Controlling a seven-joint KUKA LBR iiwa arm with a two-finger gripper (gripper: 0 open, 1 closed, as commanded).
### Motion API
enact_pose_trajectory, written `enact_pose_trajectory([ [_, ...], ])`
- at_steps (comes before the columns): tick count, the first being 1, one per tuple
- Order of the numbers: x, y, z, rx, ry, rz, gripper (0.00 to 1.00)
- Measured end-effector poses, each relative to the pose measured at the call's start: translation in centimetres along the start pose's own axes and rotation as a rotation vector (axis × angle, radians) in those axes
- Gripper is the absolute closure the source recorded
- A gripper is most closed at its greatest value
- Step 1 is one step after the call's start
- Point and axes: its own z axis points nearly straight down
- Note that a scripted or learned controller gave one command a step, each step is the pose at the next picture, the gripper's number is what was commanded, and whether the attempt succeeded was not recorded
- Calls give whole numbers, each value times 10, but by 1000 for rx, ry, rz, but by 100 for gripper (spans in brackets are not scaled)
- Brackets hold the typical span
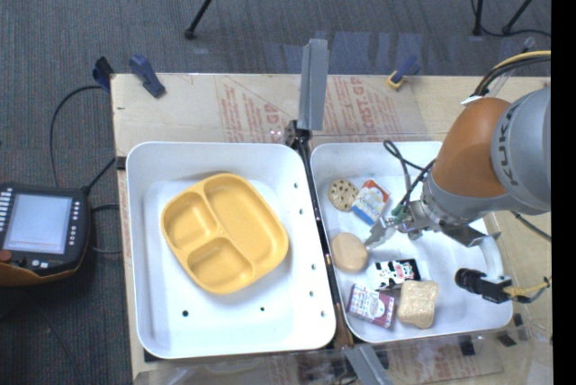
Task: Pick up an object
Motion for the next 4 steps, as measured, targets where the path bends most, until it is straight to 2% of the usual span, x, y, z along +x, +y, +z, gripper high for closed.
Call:
enact_pose_trajectory([
  [1, -72, 77, -3, -6, -3, 207, 0],
  [2, -70, 78, -14, -6, -5, 200, 100],
  [3, 14, 91, -49, -8, -1, 365, 100],
  [4, 69, 100, -106, -11, 0, 390, 100],
])
